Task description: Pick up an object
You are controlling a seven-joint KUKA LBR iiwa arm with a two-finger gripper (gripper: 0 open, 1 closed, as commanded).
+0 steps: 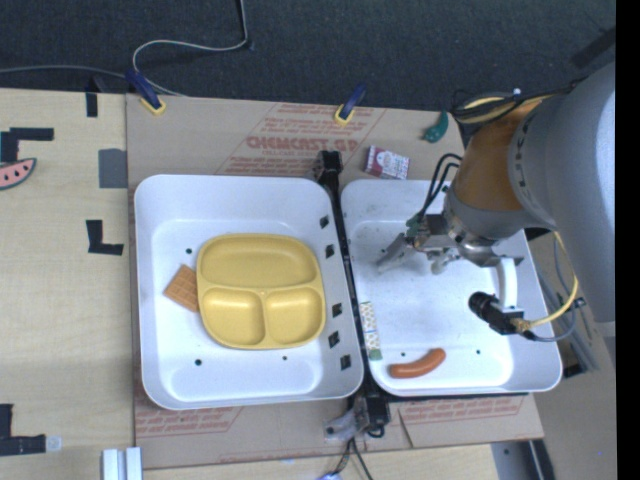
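A toy sausage (pixel 415 363), orange-brown, lies near the front edge of the right bin (pixel 400 198). In the left bin (pixel 160 218) sits a yellow divided plate (pixel 262 290), and a brown square wafer (pixel 182 288) pokes out from under its left side. My gripper (pixel 412 261) hangs over the middle of the right bin, well behind the sausage. Its fingers are spread, so it is open, and nothing is between them above the white floor.
The grey arm with its orange band (pixel 495 168) covers the right bin's back right. A black cable fitting (pixel 495 313) hangs over the bin's right side. A small red-and-white packet (pixel 385 162) and a green clip (pixel 436 126) lie on the cardboard behind the bins.
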